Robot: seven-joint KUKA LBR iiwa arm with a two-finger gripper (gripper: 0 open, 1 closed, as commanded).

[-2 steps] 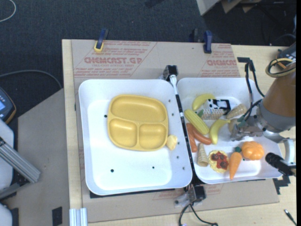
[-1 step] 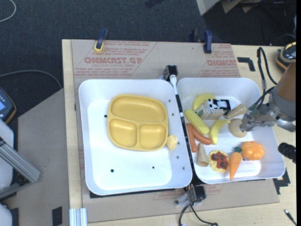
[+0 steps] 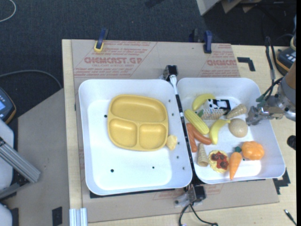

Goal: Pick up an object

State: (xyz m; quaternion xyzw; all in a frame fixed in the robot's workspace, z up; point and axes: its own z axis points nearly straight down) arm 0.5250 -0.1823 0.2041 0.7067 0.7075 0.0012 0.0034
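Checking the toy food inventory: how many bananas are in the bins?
2, both in the right bin. One banana lies near its far left corner, beside the cow toy; the other banana lies mid-bin, left of the potato. More may hide underneath.

"CHEMCAST GP" printed on board (image 3: 117, 60)

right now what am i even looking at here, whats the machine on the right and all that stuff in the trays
One camera looks down at a slant on a bench with two shallow white bins. The left bin holds a yellow divided plate with a small pale piece at its edge. The right bin holds toy food: a corn cob, a banana, a carrot, an orange pepper. The machine is a robot arm reaching in from the right; its gripper sits over the right bin's far side. Nothing shows between its fingers.
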